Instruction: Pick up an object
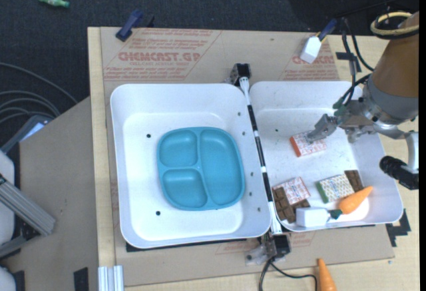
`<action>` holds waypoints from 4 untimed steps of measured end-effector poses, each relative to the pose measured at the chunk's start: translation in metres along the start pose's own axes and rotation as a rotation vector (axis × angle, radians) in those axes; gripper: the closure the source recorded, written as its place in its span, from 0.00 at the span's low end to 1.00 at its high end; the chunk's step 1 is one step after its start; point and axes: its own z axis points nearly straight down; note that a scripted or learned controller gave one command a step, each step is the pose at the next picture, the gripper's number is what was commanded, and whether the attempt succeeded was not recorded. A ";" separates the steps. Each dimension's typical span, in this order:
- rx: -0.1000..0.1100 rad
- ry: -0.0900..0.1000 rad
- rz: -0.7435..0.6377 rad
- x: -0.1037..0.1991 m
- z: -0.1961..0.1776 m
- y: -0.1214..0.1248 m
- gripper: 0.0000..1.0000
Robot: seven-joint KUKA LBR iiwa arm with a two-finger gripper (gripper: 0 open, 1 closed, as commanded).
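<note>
— Where's the end effector point(324, 128)?
— In the right bin point(279, 100), over the red packet point(307, 145) near the bin's middle.
— Pinching it?
— Can't tell; the fingers aren't clear.

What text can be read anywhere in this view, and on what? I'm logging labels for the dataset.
"CHEMCAST" then roughly "G P", in red, on the brown board behind the left bin.
More red print on the board behind the right bin: too faint to read.
Small red-and-white packet and the patterned packets: print too small to read.
</note>
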 end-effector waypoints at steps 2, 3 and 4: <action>-0.008 -0.004 0.000 0.027 0.108 0.043 0.00; -0.014 -0.005 0.001 0.027 0.097 0.045 1.00; -0.014 -0.005 0.001 0.027 0.097 0.045 0.00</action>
